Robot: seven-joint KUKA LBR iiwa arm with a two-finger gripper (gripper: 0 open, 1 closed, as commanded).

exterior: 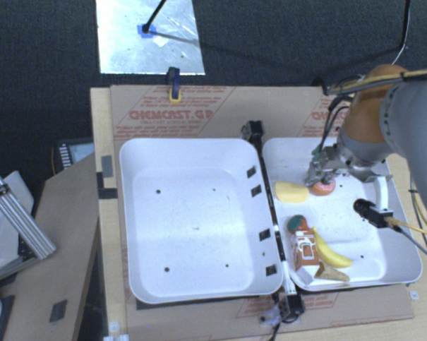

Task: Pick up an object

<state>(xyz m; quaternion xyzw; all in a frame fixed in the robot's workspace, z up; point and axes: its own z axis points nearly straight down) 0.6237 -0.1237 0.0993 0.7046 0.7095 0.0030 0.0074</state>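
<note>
1. Cardboard-faced desk (168,108): it is carrying two shallow white plastic bins side by side.
2. Grey arm with an orange band (402,115): it is reaching in from the right, bending down over the right bin's far half.
3. Left white bin (194,223): nothing here is concerning you.
4. Right white bin (365,244): it is holding every candidate for your pick.
5. Orange-and-white carton (304,251): it is lying near the front left corner, touching the yellow banana (332,256).
6. Pale yellow oval lump (292,192): it is sitting just beside item 7.
7. Pink-orange round disc (324,189): it is resting on the bin floor directly under the pincer, so you are probably looking at the target.
8. Small green-and-red piece (296,223): it is lying above the carton.
9. Pincer (318,172): it is hanging low over the disc; you cannot tell how wide it is standing.

Progress: nothing is looking lifted, so the grasp and the raise are both remaining.
</note>
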